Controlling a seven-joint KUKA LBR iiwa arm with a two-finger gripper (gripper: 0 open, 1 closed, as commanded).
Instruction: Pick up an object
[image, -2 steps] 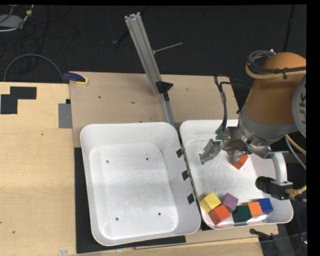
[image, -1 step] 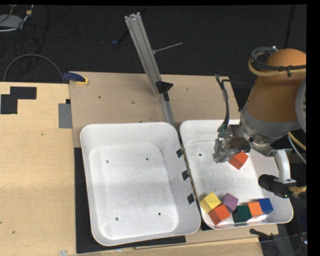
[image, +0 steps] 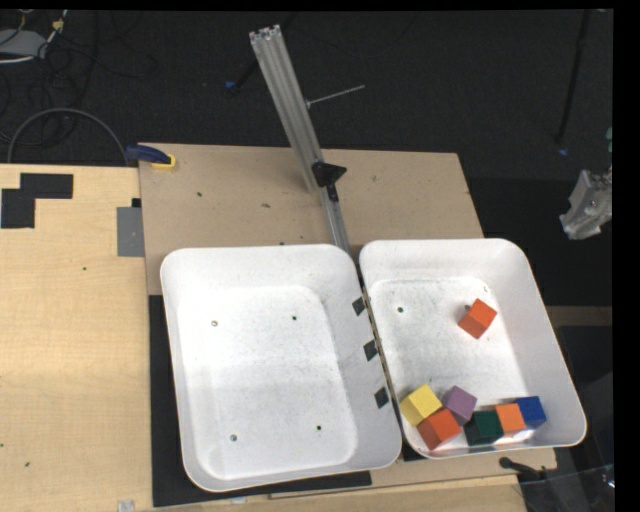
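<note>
The desk (image: 420, 190) is a brown board with two shallow white bins side by side on it. The left bin (image: 200, 300) shows only its speckled floor. The right bin (image: 520, 270) holds all the blocks, and three small black clips sit along the seam between the two. A grey metal rail (image: 295, 120) slants up from the far end of that seam toward the far edge of the scene. At the right edge, beyond the bins and well apart from them, a pale grey piece of the arm (image: 588, 205) is visible; the gripper cannot be made out, so I cannot tell whether it is spread or pressed together. One orange block (image: 478, 318) lies alone in the middle of the right bin, turned corner-on so its edges run diagonally to the bin walls; it is a cube with no long axis. The rest cluster in the near corner: a yellow block (image: 421, 402), a red block (image: 439, 428) just beside it, a purple block (image: 460, 402), a green block (image: 484, 427), another orange block (image: 511, 416) and a blue block (image: 531, 410) against the near wall.
</note>
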